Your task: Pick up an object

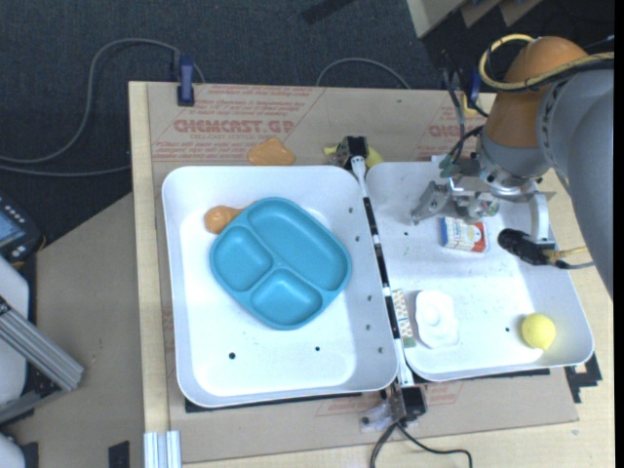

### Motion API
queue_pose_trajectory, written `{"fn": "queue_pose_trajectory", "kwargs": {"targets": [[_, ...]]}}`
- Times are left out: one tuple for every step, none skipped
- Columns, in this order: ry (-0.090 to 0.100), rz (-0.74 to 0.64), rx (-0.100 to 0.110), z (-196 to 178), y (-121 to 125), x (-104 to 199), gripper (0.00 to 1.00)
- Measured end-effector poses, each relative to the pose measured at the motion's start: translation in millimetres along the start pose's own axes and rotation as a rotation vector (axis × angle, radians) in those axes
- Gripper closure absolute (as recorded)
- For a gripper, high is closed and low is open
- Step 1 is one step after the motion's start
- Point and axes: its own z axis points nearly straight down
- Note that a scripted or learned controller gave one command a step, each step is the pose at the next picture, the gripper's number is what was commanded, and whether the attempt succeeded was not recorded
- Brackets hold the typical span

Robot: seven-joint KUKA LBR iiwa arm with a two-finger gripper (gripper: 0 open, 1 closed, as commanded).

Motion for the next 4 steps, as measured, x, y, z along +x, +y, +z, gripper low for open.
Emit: {"fn": "queue_pose_trajectory", "kwargs": {"targets": [[0.001,-0.006,-0.020,0.9,-7.0,-4.7,0.00],[-0.003,-0.008,-0.029,0.1,-9.4,-7.2,0.00],[-0.007,-0.005,-0.023,0.5,-0.8,-34.0,0.00],[-0.012,-0.002,-0.015,0.5,3.4,-34.8,0.00]]}}
